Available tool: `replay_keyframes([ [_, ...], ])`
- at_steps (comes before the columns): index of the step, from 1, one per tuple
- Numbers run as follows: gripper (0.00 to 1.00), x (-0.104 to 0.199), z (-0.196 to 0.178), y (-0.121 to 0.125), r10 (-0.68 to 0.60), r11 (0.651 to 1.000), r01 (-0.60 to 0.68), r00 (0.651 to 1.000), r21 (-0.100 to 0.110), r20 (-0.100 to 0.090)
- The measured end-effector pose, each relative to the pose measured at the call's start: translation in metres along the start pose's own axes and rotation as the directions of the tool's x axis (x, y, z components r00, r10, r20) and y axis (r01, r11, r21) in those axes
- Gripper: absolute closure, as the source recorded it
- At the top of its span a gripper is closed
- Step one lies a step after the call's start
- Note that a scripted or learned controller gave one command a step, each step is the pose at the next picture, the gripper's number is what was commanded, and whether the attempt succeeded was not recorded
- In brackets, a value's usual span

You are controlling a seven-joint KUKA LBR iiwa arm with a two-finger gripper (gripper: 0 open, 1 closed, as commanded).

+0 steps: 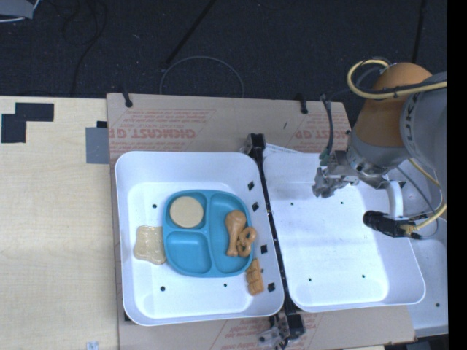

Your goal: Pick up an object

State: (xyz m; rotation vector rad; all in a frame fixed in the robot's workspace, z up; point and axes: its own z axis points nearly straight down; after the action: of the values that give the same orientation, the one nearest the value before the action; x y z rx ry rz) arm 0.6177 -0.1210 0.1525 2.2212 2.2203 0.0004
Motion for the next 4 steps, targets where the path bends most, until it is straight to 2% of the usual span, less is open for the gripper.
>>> replay_keyframes([
  [2,1.00,0.003,-0.102,0.010,-0.002,1.000,0.002,1.000,-0.003,0.000],
  [3,1.00,0.054,-0.087,-0.005,-0.003,1.000,0.003,1.000,0.006,-0.002],
  [4,1.00,0.103,-0.088,-0.013,-0.004,1.000,0.004,1.000,0.005,-0.002],
])
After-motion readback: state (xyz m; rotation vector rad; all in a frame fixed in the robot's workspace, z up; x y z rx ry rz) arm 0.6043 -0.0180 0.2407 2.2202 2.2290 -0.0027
